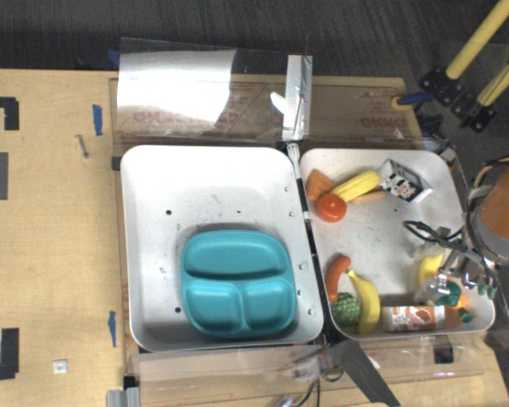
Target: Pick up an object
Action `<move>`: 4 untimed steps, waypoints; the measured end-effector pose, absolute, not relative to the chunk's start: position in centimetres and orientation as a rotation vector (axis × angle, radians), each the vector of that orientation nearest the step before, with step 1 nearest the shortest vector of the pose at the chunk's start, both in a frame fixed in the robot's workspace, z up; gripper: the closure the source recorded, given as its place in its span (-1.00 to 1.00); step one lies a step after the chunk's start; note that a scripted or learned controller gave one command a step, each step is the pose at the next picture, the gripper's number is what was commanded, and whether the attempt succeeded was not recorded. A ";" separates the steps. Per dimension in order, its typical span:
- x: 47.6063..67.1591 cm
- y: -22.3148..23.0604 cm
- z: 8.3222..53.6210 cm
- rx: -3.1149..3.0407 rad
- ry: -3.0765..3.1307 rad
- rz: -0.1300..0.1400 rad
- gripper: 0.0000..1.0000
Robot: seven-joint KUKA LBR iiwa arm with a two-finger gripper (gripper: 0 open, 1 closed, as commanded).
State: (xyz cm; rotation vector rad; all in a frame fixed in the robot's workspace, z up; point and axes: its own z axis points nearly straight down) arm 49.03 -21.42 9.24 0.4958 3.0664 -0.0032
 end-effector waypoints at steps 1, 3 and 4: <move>54.6 -22.3 8.8 0.344 3.112 -0.001 -1.00; 54.7 -22.3 9.9 0.345 3.108 -0.001 -1.00; 51.4 -22.3 8.9 0.234 3.119 -0.001 -1.00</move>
